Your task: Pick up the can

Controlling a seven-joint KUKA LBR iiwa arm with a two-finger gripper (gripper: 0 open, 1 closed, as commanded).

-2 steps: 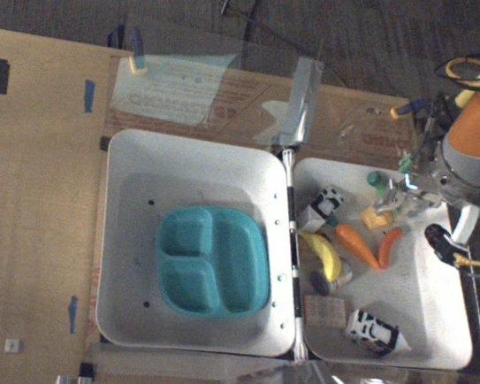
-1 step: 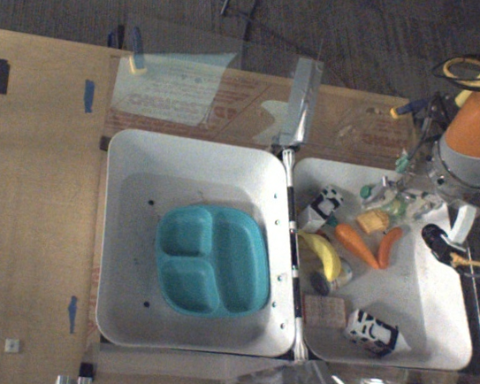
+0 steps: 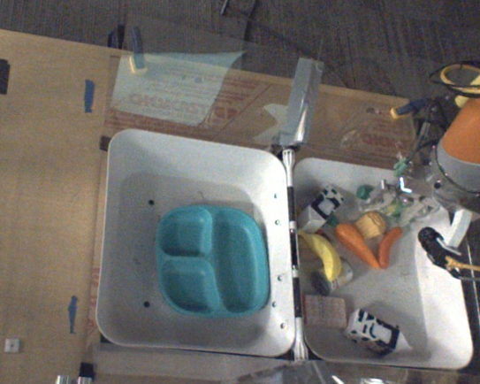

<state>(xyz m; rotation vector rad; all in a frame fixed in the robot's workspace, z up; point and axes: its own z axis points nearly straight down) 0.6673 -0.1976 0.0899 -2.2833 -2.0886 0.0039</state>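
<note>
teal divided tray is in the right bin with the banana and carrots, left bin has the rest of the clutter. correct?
Not quite. The camera view shows the teal divided tray in the left bin, alone. The banana, carrots and other clutter are in the right bin.

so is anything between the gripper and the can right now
Yes, if the can is the small dark round thing at the banana's lower end; that is hard to tell. The gripper is over the far side of the right bin. The carrot and banana lie between, the banana seemingly touching it.
</note>
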